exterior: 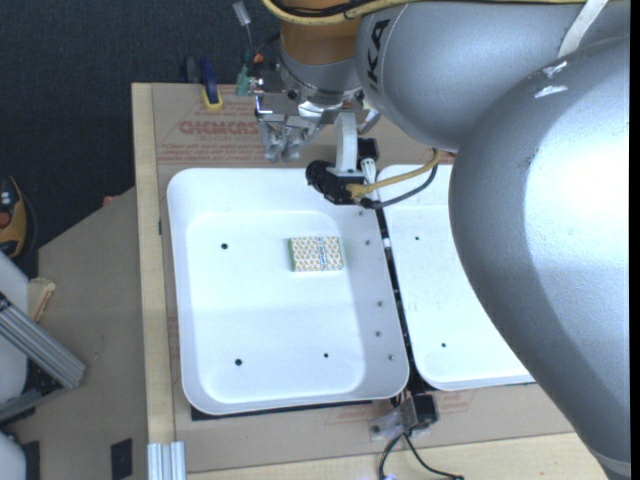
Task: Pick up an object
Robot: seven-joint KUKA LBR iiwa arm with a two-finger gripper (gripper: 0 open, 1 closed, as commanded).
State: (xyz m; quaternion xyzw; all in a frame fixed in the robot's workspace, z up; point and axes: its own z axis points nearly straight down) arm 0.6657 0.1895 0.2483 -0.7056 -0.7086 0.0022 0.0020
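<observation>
Hanging over the upper rim of the left shallow white plastic bin (190, 268), the metal two-finger pincer (281, 148) gripped nothing; whether it was released or clenched I cannot tell. A small flat patterned rectangular packet (316, 254) lay at the bin's centre, well below it in frame. Descending from there would likely hit the rim and miss the packet.

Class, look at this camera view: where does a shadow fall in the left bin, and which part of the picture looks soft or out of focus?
Camera view: the left shallow white plastic bin shows a grey shadow across its upper floor, its lower floor brighter; the small rectangular patterned packet looks sharp; the big grey metal arm close to the lens looks soft.
</observation>
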